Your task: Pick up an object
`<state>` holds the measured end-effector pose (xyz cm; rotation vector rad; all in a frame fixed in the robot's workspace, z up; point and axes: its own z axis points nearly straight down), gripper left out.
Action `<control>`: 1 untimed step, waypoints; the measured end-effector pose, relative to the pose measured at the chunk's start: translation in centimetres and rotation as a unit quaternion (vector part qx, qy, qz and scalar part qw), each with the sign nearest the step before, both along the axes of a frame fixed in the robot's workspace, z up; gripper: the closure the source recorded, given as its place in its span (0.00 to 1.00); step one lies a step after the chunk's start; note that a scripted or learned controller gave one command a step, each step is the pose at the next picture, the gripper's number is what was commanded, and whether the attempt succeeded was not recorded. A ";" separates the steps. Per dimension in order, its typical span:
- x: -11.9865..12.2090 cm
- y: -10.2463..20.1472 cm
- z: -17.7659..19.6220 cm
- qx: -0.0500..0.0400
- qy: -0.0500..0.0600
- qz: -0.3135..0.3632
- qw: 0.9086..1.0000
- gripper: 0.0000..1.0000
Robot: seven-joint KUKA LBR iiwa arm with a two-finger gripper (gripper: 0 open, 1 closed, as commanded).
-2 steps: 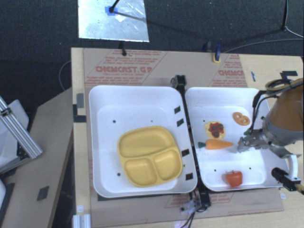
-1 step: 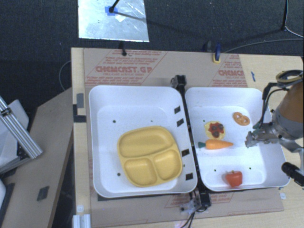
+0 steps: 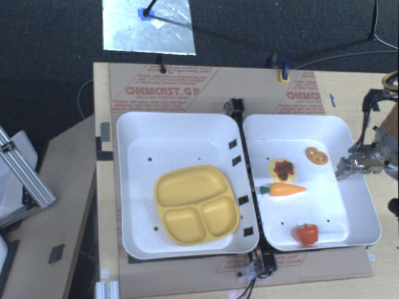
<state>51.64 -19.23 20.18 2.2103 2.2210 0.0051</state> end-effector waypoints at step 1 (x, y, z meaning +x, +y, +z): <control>0.7 0.8 5.0 0.001 0.000 0.001 1.000 1.00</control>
